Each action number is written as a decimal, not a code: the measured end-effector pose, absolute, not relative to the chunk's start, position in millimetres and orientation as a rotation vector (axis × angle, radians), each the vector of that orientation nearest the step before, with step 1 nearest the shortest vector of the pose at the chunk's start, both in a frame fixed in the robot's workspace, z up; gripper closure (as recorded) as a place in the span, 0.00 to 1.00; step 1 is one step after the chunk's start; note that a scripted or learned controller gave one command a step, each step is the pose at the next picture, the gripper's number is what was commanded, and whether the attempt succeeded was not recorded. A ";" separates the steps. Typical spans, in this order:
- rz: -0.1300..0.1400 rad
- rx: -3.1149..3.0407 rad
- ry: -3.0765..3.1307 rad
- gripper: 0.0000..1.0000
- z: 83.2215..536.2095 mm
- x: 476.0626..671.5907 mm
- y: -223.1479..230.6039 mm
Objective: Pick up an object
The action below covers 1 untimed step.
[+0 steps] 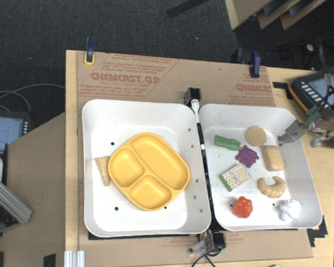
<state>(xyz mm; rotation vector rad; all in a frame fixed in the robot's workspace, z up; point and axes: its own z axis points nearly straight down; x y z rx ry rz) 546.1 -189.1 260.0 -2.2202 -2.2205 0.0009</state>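
The right bin [304, 182] holds several small objects: a green piece [227, 143], a round tan cookie [255, 135], a purple grape bunch [247, 156], a tan block [273, 158], a checkered packet [235, 176], a croissant [272, 186], a red pepper [242, 206] and a white crumpled lump [289, 209]. My gripper [294, 132] reaches in over the bin's upper right rim, just right of the cookie and above the tan block. Nothing shows in its grasp.
The left bin [96, 204] carries a yellow divided plate [148, 171] with a tan cracker [102, 170] against its left side. A black divider strip [199, 154] runs between the bins. Blue clamps [90, 51] hold the brown board at the back.
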 end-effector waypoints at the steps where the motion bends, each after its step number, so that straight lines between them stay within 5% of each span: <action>1: 0.001 -2.215 -2.223 0.00 104.5 600.9 -188.9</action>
